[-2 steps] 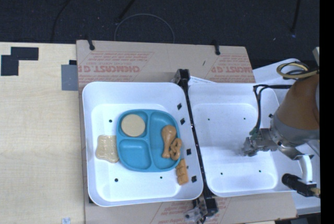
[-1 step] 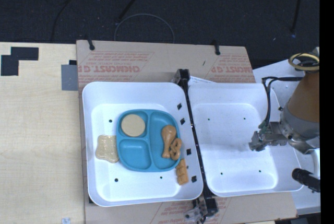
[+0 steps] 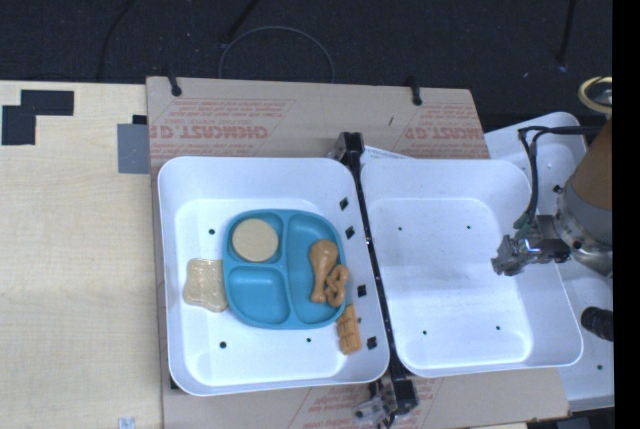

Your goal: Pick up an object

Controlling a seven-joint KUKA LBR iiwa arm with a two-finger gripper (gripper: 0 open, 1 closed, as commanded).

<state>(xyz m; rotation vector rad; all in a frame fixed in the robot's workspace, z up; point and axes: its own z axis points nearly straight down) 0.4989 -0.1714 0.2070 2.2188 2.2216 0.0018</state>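
- Toward the near right corner of the left white bin, a small tan ridged toy-food stick lies on the bin floor, just off the near right corner of the blue three-section plastic tray; it looks like the easiest object to take, being apart from the tray rim.
- It seems light and stiff, probably moulded plastic, so a close across its narrow width should hold; a pinch along its length would likely let it pivot or slip.
- Next to it, inside the tray's right section, a brown knobbly toy-food piece rests; its lumpy outline offers a waist to pinch, though the tray walls crowd the fingers.
- Round and flat, the tan disc in the tray's far left section looks hard to get under.
- Outside the tray's left edge sits a pale beige lumpy toy-food slab, free on the bin floor, likely light too.
- Over the right white bin, at its right side, the pincer hangs well apart from all these; I cannot tell whether it is spread or pressed together.
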